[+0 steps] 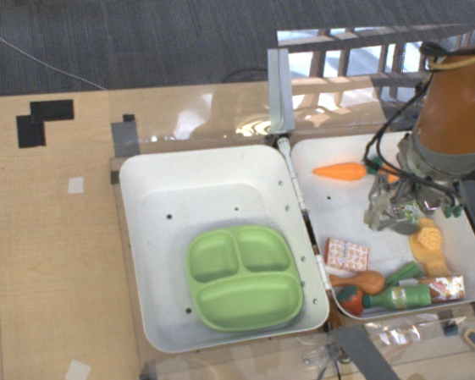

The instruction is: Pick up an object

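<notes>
Pick not done yet, I'd say: gripper point(391, 210) hangs low in the right bin point(340, 194), just below the carrot point(339, 171), w/ nothing visibly betw. its fingers & can't tell if spread or clenched, so grasp + lift remain.
</notes>
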Action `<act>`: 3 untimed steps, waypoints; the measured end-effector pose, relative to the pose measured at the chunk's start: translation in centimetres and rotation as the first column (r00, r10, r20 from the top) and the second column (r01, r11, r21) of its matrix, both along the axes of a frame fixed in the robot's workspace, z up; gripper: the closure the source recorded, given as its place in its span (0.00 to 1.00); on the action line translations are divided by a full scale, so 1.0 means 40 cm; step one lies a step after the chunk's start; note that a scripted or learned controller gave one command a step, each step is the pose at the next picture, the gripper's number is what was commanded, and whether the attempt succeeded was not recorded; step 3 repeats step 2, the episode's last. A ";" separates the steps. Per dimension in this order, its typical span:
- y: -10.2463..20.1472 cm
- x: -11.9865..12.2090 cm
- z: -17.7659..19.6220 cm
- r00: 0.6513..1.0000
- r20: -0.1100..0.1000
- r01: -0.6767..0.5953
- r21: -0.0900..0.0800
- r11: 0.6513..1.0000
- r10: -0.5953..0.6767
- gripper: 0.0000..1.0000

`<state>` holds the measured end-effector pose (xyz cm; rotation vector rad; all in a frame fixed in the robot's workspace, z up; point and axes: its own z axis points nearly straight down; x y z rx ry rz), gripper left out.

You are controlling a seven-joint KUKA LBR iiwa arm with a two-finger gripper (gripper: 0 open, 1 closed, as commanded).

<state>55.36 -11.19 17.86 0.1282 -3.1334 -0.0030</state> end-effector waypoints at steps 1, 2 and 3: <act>-0.024 0.159 0.173 0.996 0.020 -0.087 -0.004 0.996 0.087 1.00; 0.062 0.228 0.237 0.999 0.019 -0.038 -0.001 0.999 0.038 1.00; 0.062 0.228 0.237 0.999 0.019 -0.038 -0.001 0.999 0.038 1.00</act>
